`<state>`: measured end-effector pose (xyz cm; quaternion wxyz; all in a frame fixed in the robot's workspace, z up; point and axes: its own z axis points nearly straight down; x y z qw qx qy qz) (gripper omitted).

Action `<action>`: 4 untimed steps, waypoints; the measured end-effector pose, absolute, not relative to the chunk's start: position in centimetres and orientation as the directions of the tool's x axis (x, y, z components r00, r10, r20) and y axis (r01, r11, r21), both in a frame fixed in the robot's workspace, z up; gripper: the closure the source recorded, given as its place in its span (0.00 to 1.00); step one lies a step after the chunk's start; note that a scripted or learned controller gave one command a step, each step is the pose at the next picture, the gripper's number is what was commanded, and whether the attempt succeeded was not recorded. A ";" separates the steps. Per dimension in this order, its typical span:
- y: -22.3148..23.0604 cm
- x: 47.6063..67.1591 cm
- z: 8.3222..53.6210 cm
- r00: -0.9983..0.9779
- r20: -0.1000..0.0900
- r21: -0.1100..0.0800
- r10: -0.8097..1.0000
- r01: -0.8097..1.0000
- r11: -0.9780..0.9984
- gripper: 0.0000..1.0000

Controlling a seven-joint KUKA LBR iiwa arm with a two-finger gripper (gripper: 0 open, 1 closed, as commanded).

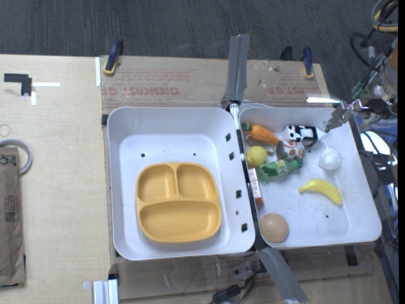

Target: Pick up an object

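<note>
The right bin (354,189) holds several small objects. An orange carrot (264,133) lies at the back left, with a yellow lemon (256,155) and a green item (278,168) just in front of it. A black-and-white cow toy (299,134) stands next to a white-and-orange piece (292,149). A white ball (330,161), a yellow banana (321,190) and a round tan object (274,227) lie further forward. My gripper (339,115) hangs over the bin's back right corner, above and apart from all of them, with nothing seen in it.
The left bin (123,170) holds a yellow divided plate (179,202). A grey divider post (238,68) rises behind the seam between the bins. Cables and the arm's body (383,56) crowd the right edge. A brown paper bag (9,214) lies on the bench at far left.
</note>
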<state>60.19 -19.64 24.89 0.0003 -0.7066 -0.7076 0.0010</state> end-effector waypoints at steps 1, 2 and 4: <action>-19.7 60.2 25.8 -0.004 -0.003 -0.001 1.000 1.000 0.004 1.00; -22.3 60.4 36.2 -0.422 -0.003 0.000 0.906 0.906 0.422 1.00; -20.8 63.3 44.2 -0.644 -0.004 0.001 0.765 0.765 0.644 1.00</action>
